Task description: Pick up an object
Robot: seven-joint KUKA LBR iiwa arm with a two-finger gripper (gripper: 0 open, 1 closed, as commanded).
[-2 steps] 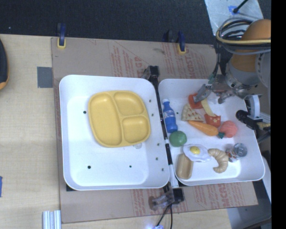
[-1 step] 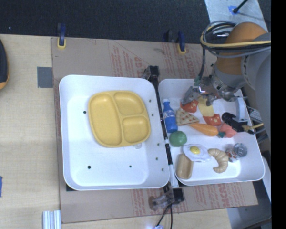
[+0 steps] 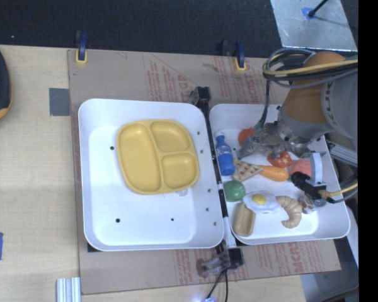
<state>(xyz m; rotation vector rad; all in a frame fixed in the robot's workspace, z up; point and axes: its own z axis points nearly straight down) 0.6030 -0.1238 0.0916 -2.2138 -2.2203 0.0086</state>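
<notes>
So, from the camera above the counter (image 3: 31, 187), my arm (image 3: 315, 99) comes in from the right and hangs low over the right bin (image 3: 340, 228), with my claw (image 3: 274, 145) down among the toys near its upper middle. My wrist covers it, so I cannot tell how it is set, and I see nothing gripped.

Nearest to me lie a tomato (image 3: 246, 135), a red piece (image 3: 278, 158), a carrot (image 3: 274, 173) and a pizza slice (image 3: 247, 169). Further down sit a green ball (image 3: 234, 190), a fried egg (image 3: 260, 201), a croissant (image 3: 291, 210) and a bread piece (image 3: 243, 219); a blue bottle (image 3: 225, 156) lies along the left wall. The left bin (image 3: 94, 225) carries a yellow tray (image 3: 157, 155).

I judge all these toys light, hard plastic, stiff and a bit slick, not fragile. The round ones would likely roll away. I would take the carrot across its narrow width at mid-length; it lies free enough of its neighbours.
</notes>
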